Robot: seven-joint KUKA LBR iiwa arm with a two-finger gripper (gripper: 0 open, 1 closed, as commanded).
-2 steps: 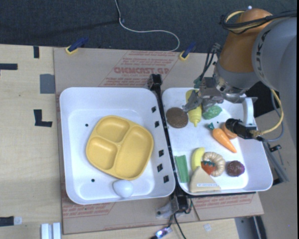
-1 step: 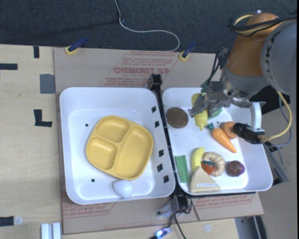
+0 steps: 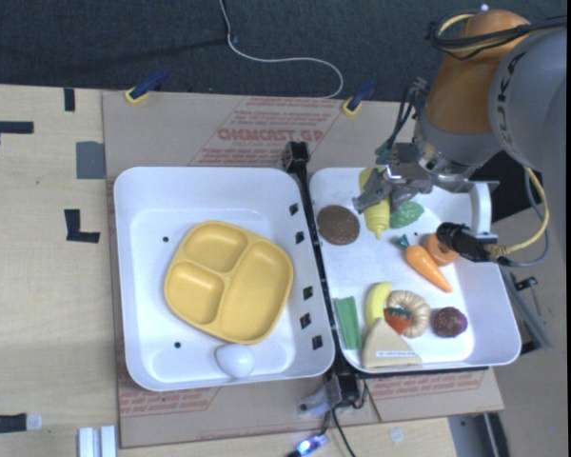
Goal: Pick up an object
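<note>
My gripper [image 3: 388,190] hangs low over the far left part of the right bin [image 3: 495,350]. Just below its tip lie a yellow corn-like piece [image 3: 376,218] and a green leafy piece [image 3: 408,212]; whether either is touched I cannot tell. A brown round cookie [image 3: 338,225] lies to the left of them. Nearer the front of the same bin are an orange carrot [image 3: 427,266], a frosted donut [image 3: 406,313], a dark red ball [image 3: 449,322], a small yellow piece [image 3: 378,300], a green bar [image 3: 346,319] and a pale wedge [image 3: 389,349].
The left bin [image 3: 138,255] holds a yellow divided plate [image 3: 230,281] and a white egg [image 3: 235,359] at its front wall. The grey and orange arm [image 3: 476,74] comes in over the right bin's far right corner. A cable [image 3: 266,60] lies behind the bins.
</note>
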